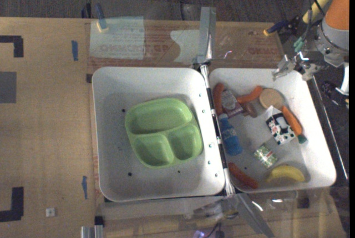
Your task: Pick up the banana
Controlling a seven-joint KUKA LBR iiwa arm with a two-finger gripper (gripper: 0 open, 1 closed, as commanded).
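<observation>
The jaws hang over the far right corner of the right bin, just at its rim, with nothing between them. They are small and partly blurred against the arm's wrist, so I cannot tell whether they are spread or pressed together.

The banana lies well apart from the jaws, at the opposite, near end of the same bin, close to its near wall. It rests flat, its long axis running roughly across the bin, curved slightly upward at the ends.

Several things sit between the jaws and the banana. Nearest the jaws is a round tan disc, with an orange sausage-shaped piece beside it. Further toward the banana lie a black-and-white patterned cube and a carrot. A small green-patterned can sits just beside the banana's left end, and a red pepper-like piece lies further left again. A blue bottle lies along the bin's left wall.

To do this step well, the jaws should probably travel high over the clutter, then descend straight onto the banana's middle. Closing across its short width, not along its length, looks the safest choice. The near wall leaves little room on that side, so the finger there risks striking the rim. The can is the likeliest thing to be nudged.

The left bin holds a green divided tray, away from this work.
</observation>
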